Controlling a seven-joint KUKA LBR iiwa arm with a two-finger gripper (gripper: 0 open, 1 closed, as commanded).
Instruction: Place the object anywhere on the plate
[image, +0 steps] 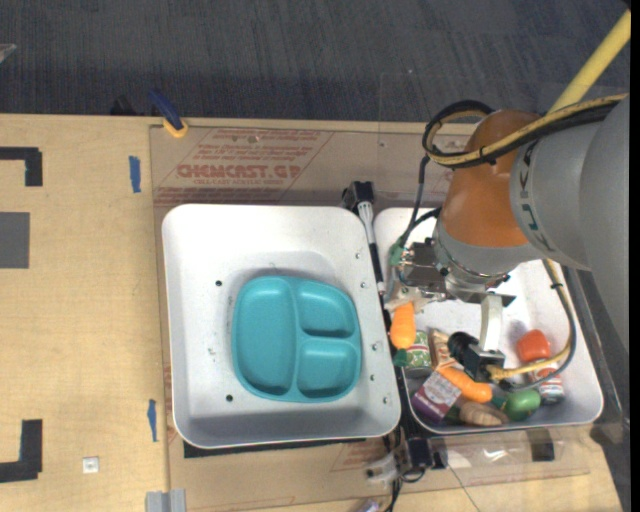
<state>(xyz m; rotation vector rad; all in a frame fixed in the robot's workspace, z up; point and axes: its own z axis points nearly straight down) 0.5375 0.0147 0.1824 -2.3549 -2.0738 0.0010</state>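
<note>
A teal divided plate (296, 336) lies in the middle of the left white bin (200, 250). My gripper (407, 296) hangs over the left edge of the right bin (580, 385), just beyond the wall between the two bins. A small orange toy (402, 325) sits directly under it, close against the gripper's lower end; whether it is gripped cannot be made out. The grey arm with its orange band (490, 200) covers the far part of the right bin.
The near half of the right bin holds several toys: a green-labelled piece (416, 355), a purple one (436, 398), an orange carrot shape (468, 384), a green one (522, 403) and a red-orange one (533, 345). A black clamp (359, 193) sits between the bins.
</note>
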